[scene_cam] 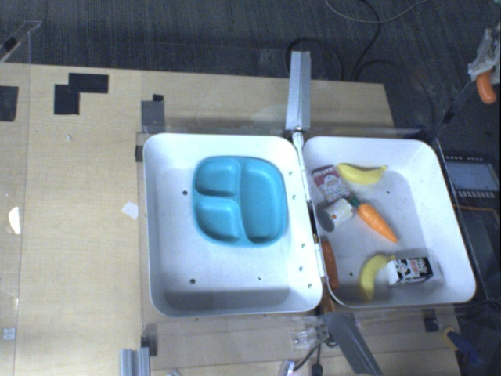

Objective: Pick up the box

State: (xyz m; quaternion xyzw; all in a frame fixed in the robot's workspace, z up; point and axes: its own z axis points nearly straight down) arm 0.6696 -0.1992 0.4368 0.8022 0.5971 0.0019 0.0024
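Camera view: my arm (486, 73) stood at the upper right edge of the frame, well apart from both bins, and I could not tell whether my hand was open or closed. The left bin (168, 210) held a blue divided plate (239, 200). The right bin (446, 202) held everything else. I took the box (329, 182) to be the red-and-white pack lying near the far left of that bin, just beside the dividing wall, with a banana (362, 174) touching or nearly touching its right edge and a small grey-and-white object (338, 211) just below it. A carrot (375, 221) lay slanted near that object. A second banana (369, 274) and a black-and-white carton (412, 269) lay together at the near side, and a sausage (330, 263) lay along the dividing wall. I judged four hazards. First, target confusion: the carton was also box-shaped, so a descent could have been aimed at the wrong item. Second, wall interference: the box lay so close to the divider that one side of the hand could have struck the rim. Third, crowding: the banana could have been caught with the box or pushed it askew. Fourth, the box appeared to lie flat, which offered little height to grip and made a slip likely.
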